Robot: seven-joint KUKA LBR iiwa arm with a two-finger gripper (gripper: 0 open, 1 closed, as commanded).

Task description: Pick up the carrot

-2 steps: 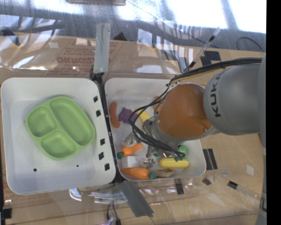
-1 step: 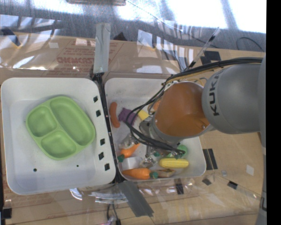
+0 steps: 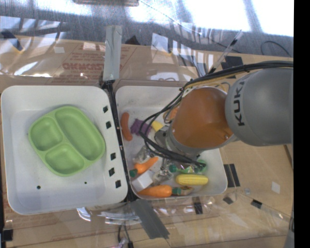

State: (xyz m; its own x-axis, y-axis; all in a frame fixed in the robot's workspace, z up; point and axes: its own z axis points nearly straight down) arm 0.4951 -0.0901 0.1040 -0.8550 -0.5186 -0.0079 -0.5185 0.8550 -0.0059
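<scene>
A carrot (image 3: 156,191) with a green top lies along the near wall of the right bin (image 3: 220,175). A second, smaller orange carrot-like piece (image 3: 146,165) lies just above it, towards the bin's left side. My arm's orange band (image 3: 200,119) hangs over the middle of this bin. The gripper (image 3: 163,161) reaches down below the band among the clutter, close to the smaller orange piece. Much of the gripper is hidden by the wrist and cables.
Also in the right bin are a corn cob (image 3: 192,180), a reddish sausage (image 3: 125,126), a purple piece (image 3: 141,125), a yellow piece (image 3: 157,124), a white block (image 3: 142,181) and a green item (image 3: 198,165). The left bin (image 3: 15,190) holds a green divided plate (image 3: 67,139).
</scene>
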